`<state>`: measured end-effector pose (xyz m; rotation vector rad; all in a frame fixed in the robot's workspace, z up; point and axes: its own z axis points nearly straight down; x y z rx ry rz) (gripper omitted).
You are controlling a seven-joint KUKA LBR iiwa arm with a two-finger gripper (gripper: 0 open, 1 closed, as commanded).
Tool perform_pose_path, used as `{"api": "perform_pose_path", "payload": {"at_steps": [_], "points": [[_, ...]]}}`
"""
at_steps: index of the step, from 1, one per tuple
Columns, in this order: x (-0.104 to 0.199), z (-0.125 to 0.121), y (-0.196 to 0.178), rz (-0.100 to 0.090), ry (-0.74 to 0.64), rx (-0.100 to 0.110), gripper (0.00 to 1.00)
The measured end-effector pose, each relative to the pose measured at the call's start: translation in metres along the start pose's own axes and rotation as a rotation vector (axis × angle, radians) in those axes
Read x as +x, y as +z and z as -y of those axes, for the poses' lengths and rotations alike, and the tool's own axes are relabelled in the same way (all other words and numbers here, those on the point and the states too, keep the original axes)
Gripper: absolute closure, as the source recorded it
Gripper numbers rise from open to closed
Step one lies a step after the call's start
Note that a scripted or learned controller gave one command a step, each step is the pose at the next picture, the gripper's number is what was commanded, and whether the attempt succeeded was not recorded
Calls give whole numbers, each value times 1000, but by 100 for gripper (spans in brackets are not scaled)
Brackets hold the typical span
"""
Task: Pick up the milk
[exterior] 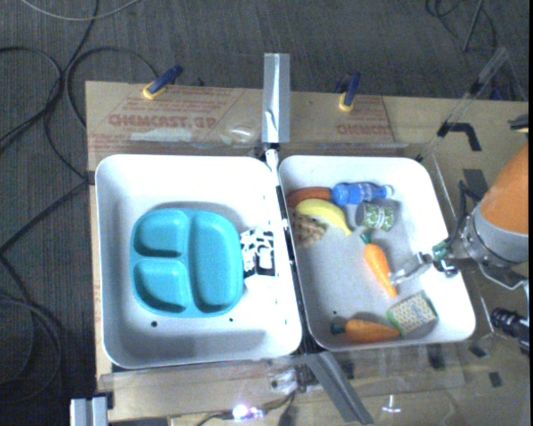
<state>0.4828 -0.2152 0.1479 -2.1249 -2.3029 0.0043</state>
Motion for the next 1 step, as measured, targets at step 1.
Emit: {"api": "perform_pose_path", "payload": {"at_steps": [1], "points": [[55, -7, 60, 8, -13, -11, 0]]}}
